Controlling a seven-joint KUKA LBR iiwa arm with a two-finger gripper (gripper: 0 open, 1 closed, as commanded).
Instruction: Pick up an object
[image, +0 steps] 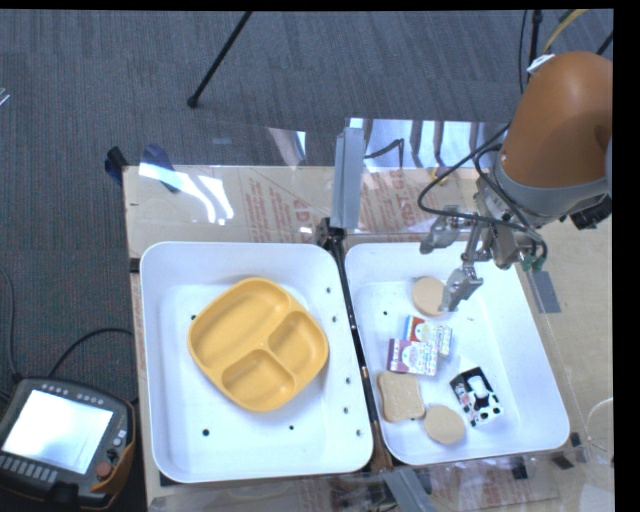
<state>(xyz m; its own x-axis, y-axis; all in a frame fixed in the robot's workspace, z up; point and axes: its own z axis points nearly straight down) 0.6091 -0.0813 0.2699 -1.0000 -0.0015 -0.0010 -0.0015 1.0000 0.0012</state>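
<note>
Overhead view of two white bins. The gripper (462, 288) hangs over the far end of the right bin (530, 370), just beside a round tan cookie (428, 295); how far it is open cannot be told, and nothing shows in its grasp. A small printed box (420, 347) lies mid-bin, toast (401, 396) and a second cookie (444, 424) near the near edge. The left bin (160, 300) bears a yellow divided plate (258, 343). The cookie looks light, flat and stiff; pinching across its rim seems best.
</note>
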